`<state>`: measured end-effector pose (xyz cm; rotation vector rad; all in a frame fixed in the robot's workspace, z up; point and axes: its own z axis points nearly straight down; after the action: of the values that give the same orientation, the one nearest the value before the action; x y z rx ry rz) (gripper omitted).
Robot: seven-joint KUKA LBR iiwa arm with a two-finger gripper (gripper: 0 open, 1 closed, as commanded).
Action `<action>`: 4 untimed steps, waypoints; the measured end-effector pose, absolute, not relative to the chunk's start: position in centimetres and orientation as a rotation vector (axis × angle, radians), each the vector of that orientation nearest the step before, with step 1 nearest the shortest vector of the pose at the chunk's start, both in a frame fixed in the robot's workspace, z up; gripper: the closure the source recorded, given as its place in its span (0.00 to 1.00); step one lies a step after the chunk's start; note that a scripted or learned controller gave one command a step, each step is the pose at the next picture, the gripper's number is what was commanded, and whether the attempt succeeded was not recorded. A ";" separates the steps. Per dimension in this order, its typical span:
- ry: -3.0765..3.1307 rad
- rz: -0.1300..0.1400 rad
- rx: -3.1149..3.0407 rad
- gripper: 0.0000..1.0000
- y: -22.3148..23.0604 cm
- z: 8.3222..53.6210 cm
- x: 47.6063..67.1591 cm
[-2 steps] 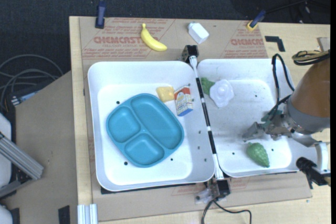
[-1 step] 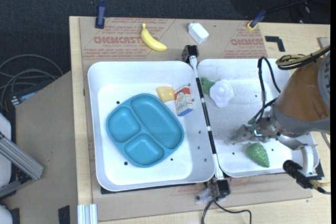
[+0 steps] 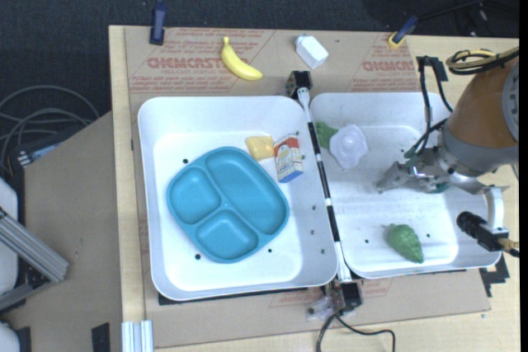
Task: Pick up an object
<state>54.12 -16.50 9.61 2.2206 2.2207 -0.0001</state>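
1. Camera view: gripper (image 3: 394, 177) is seen low in the right bin (image 3: 363, 260), between a clear plastic cup (image 3: 348, 145) and a green toy (image 3: 405, 242). Jaw state cannot be told.
2. Risk: nothing is seen between the jaws, so an empty close is likely. The cup may be knocked aside or crushed.
3. Risk: the green toy sits near the bin's front wall, so clearance is tight.
4. Left bin (image 3: 157, 128) is crowded by a blue tray (image 3: 227, 204) and a small carton (image 3: 288, 157).
5. Bench (image 3: 124, 177) is cardboard-covered, with a banana (image 3: 238, 62) on it. Dark carpet is seen around.
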 end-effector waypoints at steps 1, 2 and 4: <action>2.245 0.020 2.223 0.00 -18.4 8.5 59.9; 2.245 0.025 2.221 0.00 -20.6 13.7 66.0; 2.224 0.001 2.221 0.00 -12.1 8.5 61.1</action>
<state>61.06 -12.10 8.46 2.2206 2.2239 0.0012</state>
